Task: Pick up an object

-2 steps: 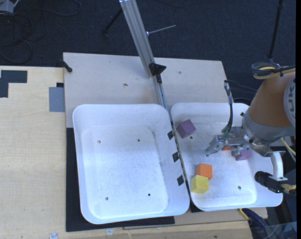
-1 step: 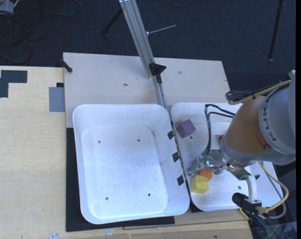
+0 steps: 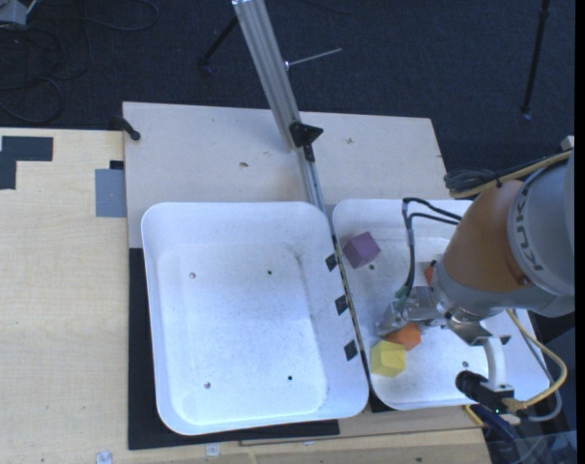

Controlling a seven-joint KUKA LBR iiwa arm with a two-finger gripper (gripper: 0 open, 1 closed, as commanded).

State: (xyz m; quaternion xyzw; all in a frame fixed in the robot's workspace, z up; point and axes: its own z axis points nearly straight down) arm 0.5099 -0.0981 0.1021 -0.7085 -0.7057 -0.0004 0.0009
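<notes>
In the right bin (image 3: pixel 437 394) lie a purple block (image 3: pixel 361 248), a yellow block (image 3: pixel 388 359) and an orange object (image 3: pixel 403 335). My gripper (image 3: pixel 404 315) is low in this bin, directly over the orange object and just above the yellow block. The arm's grey and orange wrist (image 3: pixel 490 249) hides the bin's right half. A small red-orange bit (image 3: pixel 429 273) peeks out beside the wrist.
The left bin (image 3: pixel 244 307) lies beside the right one, with black clips (image 3: pixel 340 303) along the shared rim. A slanted metal bar (image 3: pixel 277 95) rises from the back of the bench. Cables (image 3: pixel 510 394) hang at the right bin's front corner.
</notes>
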